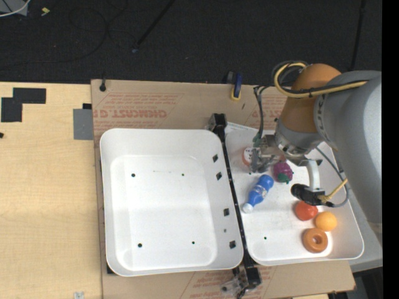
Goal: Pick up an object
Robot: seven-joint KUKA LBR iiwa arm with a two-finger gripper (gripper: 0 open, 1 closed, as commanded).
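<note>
The arm (340, 114) reaches in over the right bin (340, 251), its gripper (260, 157) low at the bin's far left corner; whether it's gripping anything, I can't tell. Just below it lies a blue bottle (259, 192), with a purple toy (283, 170) beside. Nearer the front sit a red ball (304, 212), an orange ball (325, 222) and an orange ring (315, 240). The left bin (115, 167) sits alongside.

My gripper (260, 159) hangs low in the right bin (349, 249), right of centre frame, just above the blue bottle (258, 192) and beside a purple toy (283, 170).
</note>
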